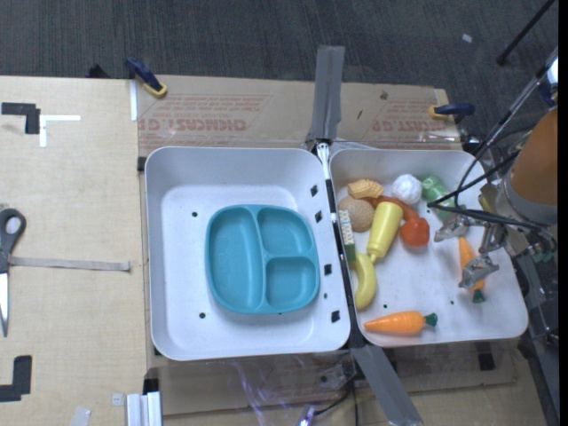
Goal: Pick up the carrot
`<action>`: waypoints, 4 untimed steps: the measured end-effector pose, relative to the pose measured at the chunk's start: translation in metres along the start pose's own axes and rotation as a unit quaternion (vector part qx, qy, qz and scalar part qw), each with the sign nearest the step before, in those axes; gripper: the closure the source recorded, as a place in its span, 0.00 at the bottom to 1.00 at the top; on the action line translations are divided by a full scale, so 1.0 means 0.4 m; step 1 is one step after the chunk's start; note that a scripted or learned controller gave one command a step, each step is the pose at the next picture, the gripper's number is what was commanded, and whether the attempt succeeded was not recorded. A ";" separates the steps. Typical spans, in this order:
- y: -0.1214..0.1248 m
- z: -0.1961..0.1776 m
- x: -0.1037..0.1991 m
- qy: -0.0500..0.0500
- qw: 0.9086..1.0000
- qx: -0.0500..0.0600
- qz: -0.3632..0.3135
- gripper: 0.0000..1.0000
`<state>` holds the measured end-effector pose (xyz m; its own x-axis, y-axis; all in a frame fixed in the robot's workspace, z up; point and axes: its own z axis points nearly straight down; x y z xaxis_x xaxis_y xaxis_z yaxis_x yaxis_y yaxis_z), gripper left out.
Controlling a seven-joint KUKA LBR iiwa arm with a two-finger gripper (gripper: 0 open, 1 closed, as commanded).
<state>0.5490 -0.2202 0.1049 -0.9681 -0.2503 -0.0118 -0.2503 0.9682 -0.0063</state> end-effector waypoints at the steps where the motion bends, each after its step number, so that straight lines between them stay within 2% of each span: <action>1: -0.001 -0.027 -0.007 -0.003 1.000 0.002 -0.001 1.00; 2: 0.165 -0.134 0.004 0.004 0.999 -0.003 0.036 1.00; 3: 0.165 -0.133 0.004 0.004 0.999 -0.003 0.036 0.00; 4: 0.066 -0.201 0.038 0.003 0.999 -0.002 0.052 0.00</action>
